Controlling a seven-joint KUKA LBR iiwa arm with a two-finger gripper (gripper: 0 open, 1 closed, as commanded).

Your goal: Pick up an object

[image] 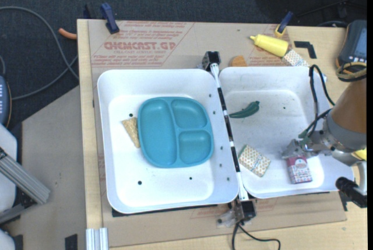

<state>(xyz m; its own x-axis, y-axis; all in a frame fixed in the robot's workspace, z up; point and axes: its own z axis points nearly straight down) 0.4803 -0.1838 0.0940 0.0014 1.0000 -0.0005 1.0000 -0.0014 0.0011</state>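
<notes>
My gripper (pixel 300 150) sits just above the pink packet (pixel 299 170) — I can't tell its state. Nothing lifted yet; the pick is still to do.

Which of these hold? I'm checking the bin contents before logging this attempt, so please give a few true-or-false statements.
1. The teal divided plastic plate lies in the left white bin. True.
2. The dark green pepper-shaped toy lies in the left bin. False: it lies in the right white bin.
3. The small pink packet lies near the gripper. True.
4. The yellow plastic bottle lies inside a bin. False: it lies on the bench behind them.
</notes>
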